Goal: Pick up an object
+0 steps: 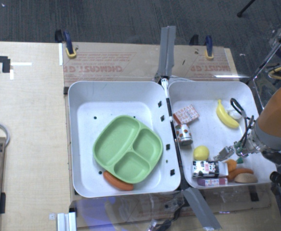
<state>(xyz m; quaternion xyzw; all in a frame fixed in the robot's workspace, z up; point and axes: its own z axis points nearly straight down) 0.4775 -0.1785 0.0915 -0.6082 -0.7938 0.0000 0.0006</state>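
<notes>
White right bin (212, 86) is my landmark: near its front edge lie a carton (205, 168) and bread (246, 178); the gripper (229, 151) hovers low just above them (grip state unreadable, nothing visibly held), likely choosing among the clutter; farther back, a banana (226, 115).

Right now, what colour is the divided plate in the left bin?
Light green, seen in the camera view: the divided plate lies in the left bin.
</notes>
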